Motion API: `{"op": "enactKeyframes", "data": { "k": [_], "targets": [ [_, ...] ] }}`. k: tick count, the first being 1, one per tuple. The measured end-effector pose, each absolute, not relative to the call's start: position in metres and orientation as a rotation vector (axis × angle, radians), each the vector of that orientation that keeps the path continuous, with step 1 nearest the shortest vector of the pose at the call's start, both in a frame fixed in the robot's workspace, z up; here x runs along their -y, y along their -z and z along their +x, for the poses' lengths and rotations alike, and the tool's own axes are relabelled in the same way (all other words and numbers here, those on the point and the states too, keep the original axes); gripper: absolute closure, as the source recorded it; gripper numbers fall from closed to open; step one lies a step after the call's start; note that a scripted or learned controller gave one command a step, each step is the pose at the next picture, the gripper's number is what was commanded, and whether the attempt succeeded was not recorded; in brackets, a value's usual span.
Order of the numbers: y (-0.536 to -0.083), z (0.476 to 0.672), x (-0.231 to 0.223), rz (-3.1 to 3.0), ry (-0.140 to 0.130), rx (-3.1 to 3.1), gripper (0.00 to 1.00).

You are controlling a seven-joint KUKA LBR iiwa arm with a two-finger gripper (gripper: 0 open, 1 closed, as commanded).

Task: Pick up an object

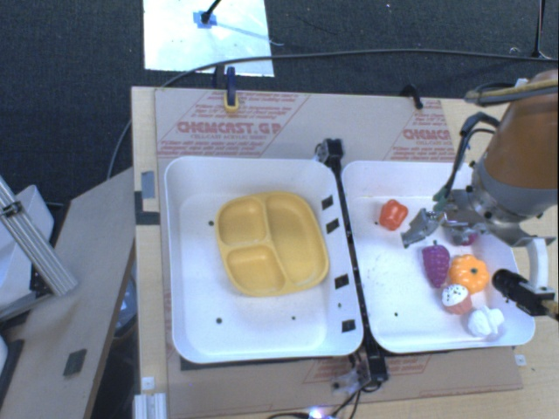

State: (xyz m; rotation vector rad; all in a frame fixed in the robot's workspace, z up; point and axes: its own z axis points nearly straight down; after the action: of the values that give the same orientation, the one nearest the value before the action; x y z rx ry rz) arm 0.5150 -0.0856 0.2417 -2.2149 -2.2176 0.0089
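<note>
Camera view, tool: the tool [421,227] is hanging low over the right bin [384,321], fingers spread apart and gripping nothing.
Camera view, objects: the red pepper [393,214] is lying just beside it; the purple grapes [436,264] and orange pumpkin [469,273] are sitting near.
Progress: nothing is being lifted yet; closing on an object and raising it are remaining.

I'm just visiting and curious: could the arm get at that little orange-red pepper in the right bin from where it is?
Probably yes. The pepper lies apart from the other toys on bare bin floor, and the end effector sits just beside it in the right bin, with nothing between them.
</note>
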Motion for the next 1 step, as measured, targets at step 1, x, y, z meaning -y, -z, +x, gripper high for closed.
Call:
{"op": "enactKeyframes", "data": {
  "k": [1],
  "targets": [
    [-0.2469,0.5172,0.0855,-2.219,0.002,2.226,0.00]
  ]
}}
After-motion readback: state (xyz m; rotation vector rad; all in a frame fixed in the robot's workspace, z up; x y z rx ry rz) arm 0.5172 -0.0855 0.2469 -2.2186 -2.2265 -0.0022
